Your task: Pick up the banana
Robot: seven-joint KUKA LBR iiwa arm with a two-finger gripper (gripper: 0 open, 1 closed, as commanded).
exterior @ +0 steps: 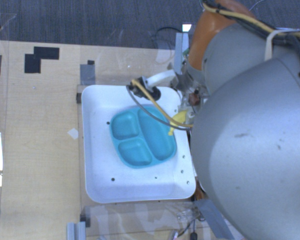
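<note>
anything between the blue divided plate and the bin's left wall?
Nothing: in the camera view, the stretch from the blue divided plate to the left wall of the white bin is bare white floor.

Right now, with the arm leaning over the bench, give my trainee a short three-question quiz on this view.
1. True or false: the blue divided plate lies inside the white bin.
2. How many compartments does the plate have?
3. The yellow banana shows at the plate's: A) left edge B) right edge C) centre

Key: 1 true; 2 three; 3 B, beside the grey arm.
</note>
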